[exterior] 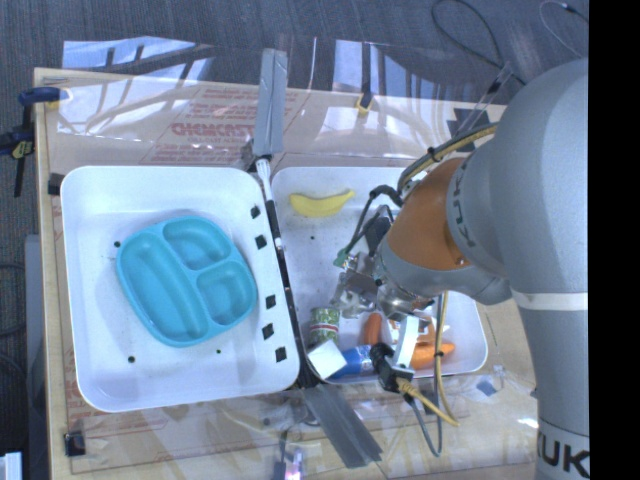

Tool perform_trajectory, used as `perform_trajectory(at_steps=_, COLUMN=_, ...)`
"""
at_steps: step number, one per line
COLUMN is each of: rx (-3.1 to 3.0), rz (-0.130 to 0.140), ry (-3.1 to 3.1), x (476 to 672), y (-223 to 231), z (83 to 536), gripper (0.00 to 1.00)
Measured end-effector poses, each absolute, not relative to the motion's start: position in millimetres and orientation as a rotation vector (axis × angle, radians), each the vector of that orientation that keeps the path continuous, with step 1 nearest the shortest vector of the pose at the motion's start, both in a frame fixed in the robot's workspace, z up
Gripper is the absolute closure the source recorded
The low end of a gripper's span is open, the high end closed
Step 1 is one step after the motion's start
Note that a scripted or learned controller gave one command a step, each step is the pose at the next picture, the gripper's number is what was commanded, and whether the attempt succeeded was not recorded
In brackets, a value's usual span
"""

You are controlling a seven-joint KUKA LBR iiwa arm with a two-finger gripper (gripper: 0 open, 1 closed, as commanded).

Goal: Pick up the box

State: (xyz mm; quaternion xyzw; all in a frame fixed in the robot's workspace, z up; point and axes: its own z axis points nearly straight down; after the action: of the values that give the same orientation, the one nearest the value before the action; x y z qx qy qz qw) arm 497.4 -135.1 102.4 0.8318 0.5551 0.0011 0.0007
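Note:
The box (338,360), blue with a white end, lies tilted at the near edge of the right bin (300,230). My gripper (358,290) hangs low over the middle of that bin, just above and behind the box, under the orange band of the wrist (430,238). Nothing can be seen held in it. The gripper body and cables hide part of the bin floor to the right of the box.
A small green can (323,321) stands just behind the box. Orange items (372,328) lie beside it and under the arm. A yellow banana (321,203) rests at the far end. The left bin (90,268) holds a blue divided plate (187,278).

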Motion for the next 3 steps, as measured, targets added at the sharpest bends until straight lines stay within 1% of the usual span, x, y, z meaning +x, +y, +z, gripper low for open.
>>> perform_trajectory(at_steps=1, rx=2.486, rz=-0.002, ry=1.924, x=490.2, y=-148, z=195, gripper=1.0)
perform_trajectory(at_steps=2, rx=2.483, rz=-0.003, ry=1.931, x=491.0, y=-148, z=204, gripper=1.0)
perform_trajectory(at_steps=3, rx=2.468, rz=0.021, ry=1.9, x=488.0, y=-104, z=112, gripper=1.0)
